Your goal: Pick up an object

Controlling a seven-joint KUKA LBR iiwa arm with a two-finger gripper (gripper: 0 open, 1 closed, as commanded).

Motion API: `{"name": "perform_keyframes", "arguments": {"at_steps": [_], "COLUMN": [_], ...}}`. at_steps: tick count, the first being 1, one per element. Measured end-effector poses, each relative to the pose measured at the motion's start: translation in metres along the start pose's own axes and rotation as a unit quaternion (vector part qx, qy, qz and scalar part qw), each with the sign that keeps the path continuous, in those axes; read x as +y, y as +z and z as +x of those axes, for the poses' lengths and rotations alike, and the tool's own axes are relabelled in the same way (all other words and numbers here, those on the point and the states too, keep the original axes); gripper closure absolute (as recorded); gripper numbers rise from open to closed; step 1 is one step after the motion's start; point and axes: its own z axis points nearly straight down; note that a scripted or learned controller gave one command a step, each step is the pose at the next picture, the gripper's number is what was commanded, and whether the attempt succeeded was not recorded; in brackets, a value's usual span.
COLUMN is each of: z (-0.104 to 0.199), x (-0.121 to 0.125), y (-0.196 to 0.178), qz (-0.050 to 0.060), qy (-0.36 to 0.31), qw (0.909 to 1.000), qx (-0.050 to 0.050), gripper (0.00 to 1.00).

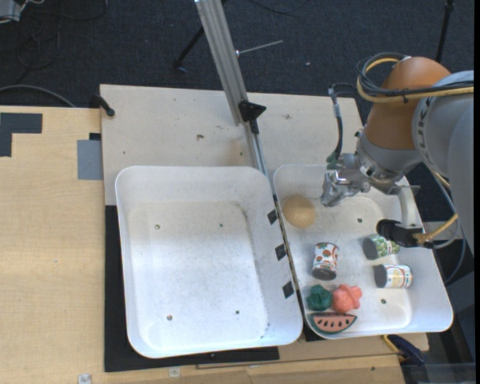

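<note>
We see the gripper hanging over the upper part of the right bin, and the nearest thing to it is a tan ball, which lies just beside it at about eight o'clock, close to the divider between the two bins. The ball is round, so no long axis matters; we judge that a short shift toward eight o'clock and a descent would be the move. Whether the gripper is open or closed we cannot tell, since the wrist hides the tips; nothing shows between them. Further down at six o'clock stand a small can, a green toy, a red toy and a watermelon slice. At four o'clock lie two small jars, partly blurred. The left bin sits well apart at nine o'clock.
</note>
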Motion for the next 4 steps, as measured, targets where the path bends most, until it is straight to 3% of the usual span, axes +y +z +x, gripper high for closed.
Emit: {"name": "perform_keyframes", "arguments": {"at_steps": [2, 3, 4], "z": [-0.007, 0.049, 0.101], "x": [-0.009, -0.009, -0.012], "y": [-0.085, -0.093, -0.078], "qz": [0.0, 0.001, 0.003], "qy": [0.001, -0.004, -0.003], "qw": [1.0, 1.0, 1.0], "qx": [0.0, 0.001, 0.001], "gripper": [1.0, 1.0, 1.0]}}
